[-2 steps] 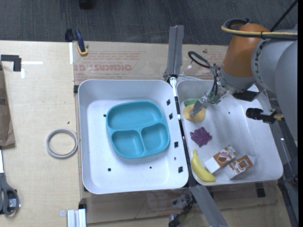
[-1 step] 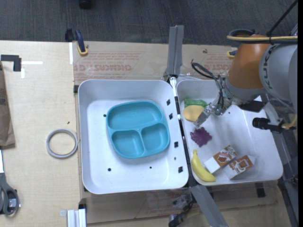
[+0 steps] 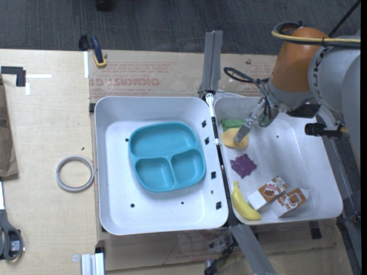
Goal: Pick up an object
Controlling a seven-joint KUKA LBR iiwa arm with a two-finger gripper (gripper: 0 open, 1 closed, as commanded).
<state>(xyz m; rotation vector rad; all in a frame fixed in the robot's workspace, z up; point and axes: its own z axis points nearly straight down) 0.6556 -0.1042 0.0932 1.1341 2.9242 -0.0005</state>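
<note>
Camera view shows the tool (image 3: 242, 134) low in the right bin (image 3: 298, 148), its tip touching a yellow piece (image 3: 234, 139) beside a green item (image 3: 232, 122), placed for a pick. Whether it grips anything, I cannot tell. A purple toy (image 3: 243, 165), banana (image 3: 244, 203) and cartons (image 3: 282, 195) lie nearer. The left bin (image 3: 114, 171) holds a blue tray (image 3: 166, 156).

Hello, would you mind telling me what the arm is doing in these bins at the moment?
The arm's pincer is down in the right bin, at a pale yellow round item beside a green object. A purple piece, a banana and two small cartons lie untouched. The left bin holds a blue tray.
</note>
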